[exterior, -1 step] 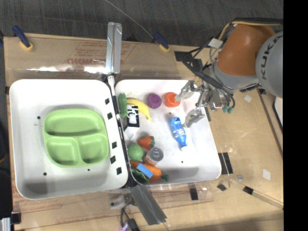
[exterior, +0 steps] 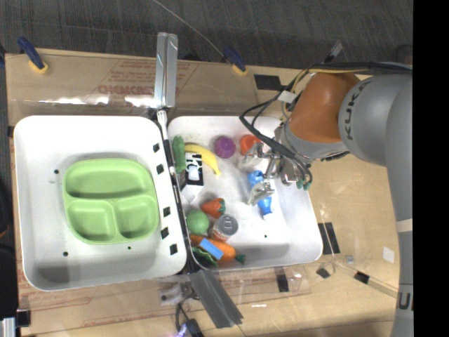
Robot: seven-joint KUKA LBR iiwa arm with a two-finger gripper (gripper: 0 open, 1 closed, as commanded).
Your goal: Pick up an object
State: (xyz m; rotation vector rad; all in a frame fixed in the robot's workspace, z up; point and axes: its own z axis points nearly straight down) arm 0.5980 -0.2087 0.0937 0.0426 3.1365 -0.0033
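Blue object (exterior: 260,192) lies in the right bin (exterior: 302,237) under my hand (exterior: 265,181), lowered to grab it; I cannot tell its grip.

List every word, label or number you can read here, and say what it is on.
None can be read for sure.
Red print on the cardboard behind the bins: too faint and blurred.
Black-and-white label beside the banana in the right bin: too small.
Can in that bin: too blurred to tell any markings.
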